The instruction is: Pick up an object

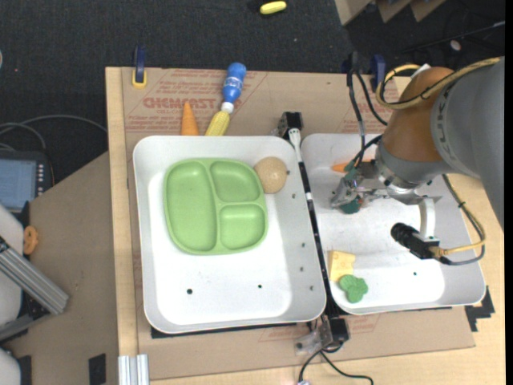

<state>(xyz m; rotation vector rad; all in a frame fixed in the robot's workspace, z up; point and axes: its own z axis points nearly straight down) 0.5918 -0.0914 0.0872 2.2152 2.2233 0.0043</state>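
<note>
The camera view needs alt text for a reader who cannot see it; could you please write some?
A grey robot arm lowers its pincer into the right white bin, which holds a yellow block and green piece. The left bin holds a green divided plate and tan ball.

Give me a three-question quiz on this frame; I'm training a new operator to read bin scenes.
1. True or false: the green plate lies in the left bin.
2. What sits beside the plate's upper right corner? A) tan ball B) yellow block C) blue bottle
3. Fill in: the yellow block and green toy lie in the ___ bin.

Key: 1 true; 2 A; 3 right, where the gripper is.
</note>
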